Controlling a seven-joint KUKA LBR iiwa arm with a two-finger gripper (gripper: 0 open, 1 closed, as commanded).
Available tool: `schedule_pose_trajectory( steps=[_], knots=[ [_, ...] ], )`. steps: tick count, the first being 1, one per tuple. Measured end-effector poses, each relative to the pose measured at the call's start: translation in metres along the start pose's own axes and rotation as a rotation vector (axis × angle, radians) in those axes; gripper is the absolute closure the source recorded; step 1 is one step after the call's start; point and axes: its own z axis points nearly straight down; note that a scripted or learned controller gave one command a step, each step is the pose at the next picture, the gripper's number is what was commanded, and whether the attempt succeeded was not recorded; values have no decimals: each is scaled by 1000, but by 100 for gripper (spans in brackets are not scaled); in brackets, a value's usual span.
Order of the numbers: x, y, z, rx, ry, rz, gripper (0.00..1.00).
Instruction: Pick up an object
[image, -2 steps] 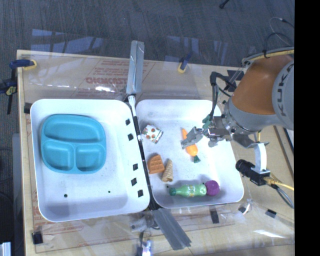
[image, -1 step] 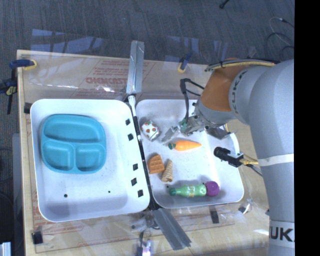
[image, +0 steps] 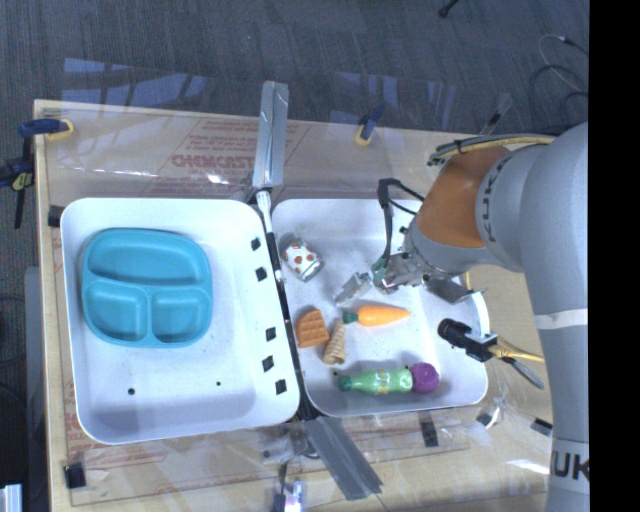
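Observation:
In the right bin (image: 330, 215), my gripper (image: 356, 288) hangs low, just above and left of an orange carrot (image: 382, 316) with a green top. Nothing shows held in it. A small white and red toy (image: 302, 261) lies to its left near the bin's back. Toward the front left are a brown waffle piece (image: 311, 328) and an ice cream cone (image: 334, 343). A green bottle (image: 378, 381) lies along the front wall, with a purple ball (image: 425, 376) touching its right end.
The left bin (image: 150, 400) holds a blue divided plate (image: 146, 287) in its back half. A metal divider with black clips (image: 272, 330) runs between the bins. My grey arm with its orange band (image: 455, 210) covers the right bin's right side.

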Motion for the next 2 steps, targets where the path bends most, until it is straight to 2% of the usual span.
schedule_pose_trajectory(
  steps=[1, 2],
  knots=[
    [12, -54, 0, -1, 0, -35, 0],
    [11, -54, -10, 0, -1, -40, 100]
  ],
)
